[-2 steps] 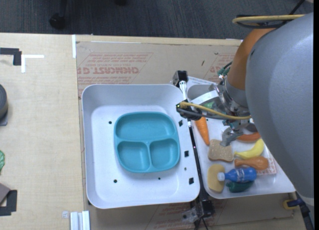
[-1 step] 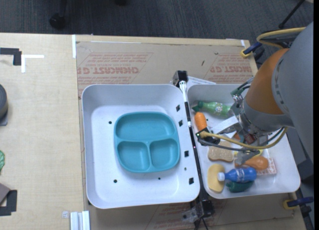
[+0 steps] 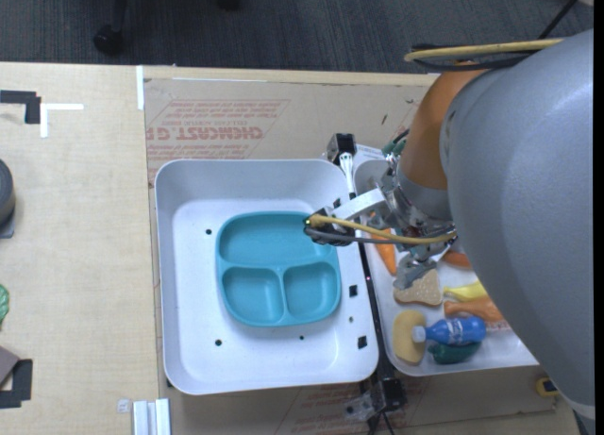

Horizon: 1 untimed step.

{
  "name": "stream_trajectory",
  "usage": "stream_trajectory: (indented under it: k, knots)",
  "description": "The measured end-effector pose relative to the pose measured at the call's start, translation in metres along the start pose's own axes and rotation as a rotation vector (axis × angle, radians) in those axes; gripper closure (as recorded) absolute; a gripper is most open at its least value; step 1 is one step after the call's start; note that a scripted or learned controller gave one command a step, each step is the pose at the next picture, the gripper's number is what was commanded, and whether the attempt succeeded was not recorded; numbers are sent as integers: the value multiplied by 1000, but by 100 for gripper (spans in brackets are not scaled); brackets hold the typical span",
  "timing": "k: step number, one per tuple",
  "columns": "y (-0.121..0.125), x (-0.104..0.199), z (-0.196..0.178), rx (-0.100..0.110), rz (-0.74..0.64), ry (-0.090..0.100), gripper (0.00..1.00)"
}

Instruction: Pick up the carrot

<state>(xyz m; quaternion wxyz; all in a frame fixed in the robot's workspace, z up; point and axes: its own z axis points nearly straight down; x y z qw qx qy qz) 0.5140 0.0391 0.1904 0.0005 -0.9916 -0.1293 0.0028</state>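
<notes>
The carrot (image 3: 385, 256) shows as a short orange piece near the left wall of the right bin (image 3: 415, 369), partly hidden by the arm and a yellow cable. My gripper (image 3: 412, 268) reaches down into that bin just right of the carrot, right above a slice of bread (image 3: 421, 290). The wrist and cables block the view of its tip, and I cannot see anything held in it.
A teal divided tray (image 3: 277, 268) lies in the left bin (image 3: 189, 329). The right bin also holds a blue bottle (image 3: 455, 331), a yellow item (image 3: 467, 292), an orange item (image 3: 475, 309) and a pale round piece (image 3: 408, 337). The arm's grey body covers the bin's right side.
</notes>
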Motion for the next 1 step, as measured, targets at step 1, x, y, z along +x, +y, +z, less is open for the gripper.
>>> stream_trajectory:
  k: [1]
  knots:
    - [0,0,0,0,-1,0,0]
